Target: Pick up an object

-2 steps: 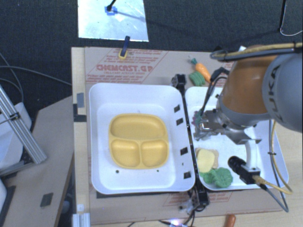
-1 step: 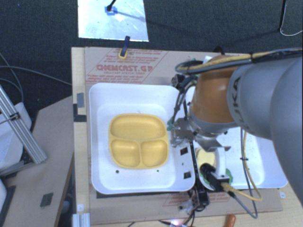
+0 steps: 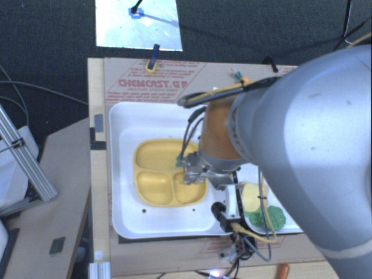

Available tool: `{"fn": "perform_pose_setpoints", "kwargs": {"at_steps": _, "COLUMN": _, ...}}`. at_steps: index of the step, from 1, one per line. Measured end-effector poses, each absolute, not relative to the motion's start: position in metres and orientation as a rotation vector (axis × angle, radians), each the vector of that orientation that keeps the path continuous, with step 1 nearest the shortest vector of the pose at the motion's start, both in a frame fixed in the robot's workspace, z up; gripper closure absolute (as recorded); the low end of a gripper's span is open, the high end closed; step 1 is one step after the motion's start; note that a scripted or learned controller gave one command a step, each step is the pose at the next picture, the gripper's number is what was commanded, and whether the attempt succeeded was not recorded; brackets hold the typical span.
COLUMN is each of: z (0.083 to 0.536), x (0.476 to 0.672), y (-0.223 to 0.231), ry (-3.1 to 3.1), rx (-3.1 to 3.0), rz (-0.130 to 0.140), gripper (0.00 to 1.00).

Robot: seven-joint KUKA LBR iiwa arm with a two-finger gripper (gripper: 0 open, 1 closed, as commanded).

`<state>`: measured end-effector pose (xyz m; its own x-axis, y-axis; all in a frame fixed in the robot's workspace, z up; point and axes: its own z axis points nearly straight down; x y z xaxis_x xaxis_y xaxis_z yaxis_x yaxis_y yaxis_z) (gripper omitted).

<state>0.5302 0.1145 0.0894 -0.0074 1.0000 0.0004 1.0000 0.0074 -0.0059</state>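
Gripper [image 3: 192,170] hangs over a yellow divided plate [image 3: 157,176] in the left white bin [image 3: 125,156] — its grip can't be made out. Green broccoli toy [image 3: 272,217] lies in the right bin [image 3: 290,230].

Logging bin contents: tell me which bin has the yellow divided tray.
The left bin, nearest the camera view's left edge, holds the yellow divided tray; the right bin holds green and pale yellow items.

Arm over the left bin

The gripper [image 3: 190,170] hung above a yellow divided tray [image 3: 157,176] in the left bin [image 3: 125,173]; a green object [image 3: 272,217] lay in the right bin.
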Motion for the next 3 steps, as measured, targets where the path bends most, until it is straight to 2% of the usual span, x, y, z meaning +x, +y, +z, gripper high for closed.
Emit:
{"fn": "perform_pose_setpoints", "kwargs": {"at_steps": 1, "z": 0.208, "x": 0.489, "y": 0.128, "ry": -2.231, "rx": -2.215, "rz": -0.015, "gripper": 1.0}}
{"fn": "perform_pose_setpoints", "kwargs": {"at_steps": 2, "z": 0.184, "x": 0.552, "y": 0.064, "ry": -2.221, "rx": -2.229, "rz": -0.002, "gripper": 1.0}}
{"fn": "perform_pose_setpoints", "kwargs": {"at_steps": 3, "z": 0.195, "x": 0.55, "y": 0.068, "ry": -2.23, "rx": -2.216, "rz": -0.004, "gripper": 1.0}}
